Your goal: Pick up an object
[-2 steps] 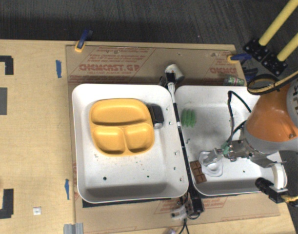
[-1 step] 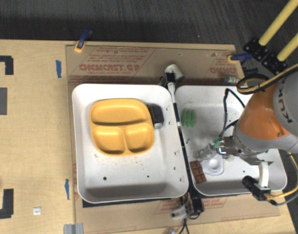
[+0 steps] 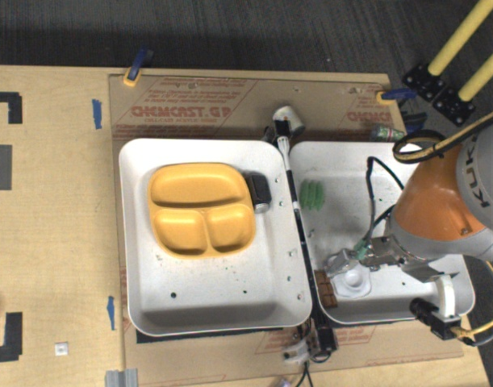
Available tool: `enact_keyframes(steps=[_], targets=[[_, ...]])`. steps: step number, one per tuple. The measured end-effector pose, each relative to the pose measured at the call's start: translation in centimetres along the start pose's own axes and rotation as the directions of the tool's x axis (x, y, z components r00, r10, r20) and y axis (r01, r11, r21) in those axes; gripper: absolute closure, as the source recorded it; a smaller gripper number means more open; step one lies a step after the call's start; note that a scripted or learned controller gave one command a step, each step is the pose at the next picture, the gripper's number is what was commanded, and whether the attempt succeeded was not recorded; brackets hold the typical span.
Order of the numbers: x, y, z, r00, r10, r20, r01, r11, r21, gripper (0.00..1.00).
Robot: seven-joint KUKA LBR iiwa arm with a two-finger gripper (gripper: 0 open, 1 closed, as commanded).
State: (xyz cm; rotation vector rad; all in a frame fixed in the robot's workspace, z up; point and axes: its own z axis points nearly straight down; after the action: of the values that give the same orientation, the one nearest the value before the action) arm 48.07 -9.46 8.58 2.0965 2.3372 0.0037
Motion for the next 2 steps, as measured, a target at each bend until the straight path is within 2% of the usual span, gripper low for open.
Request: enact_keyframes(steps=[1, 2], targets=[[0.0, 0.0, 0.0, 1.000, 0.000, 0.000, 0.000, 1.000, 0.000, 0.00], [5.1, 0.5, -9.9, 0.919, 0.395, 0.001, -0.395, 0.919, 0.003, 0.00]])
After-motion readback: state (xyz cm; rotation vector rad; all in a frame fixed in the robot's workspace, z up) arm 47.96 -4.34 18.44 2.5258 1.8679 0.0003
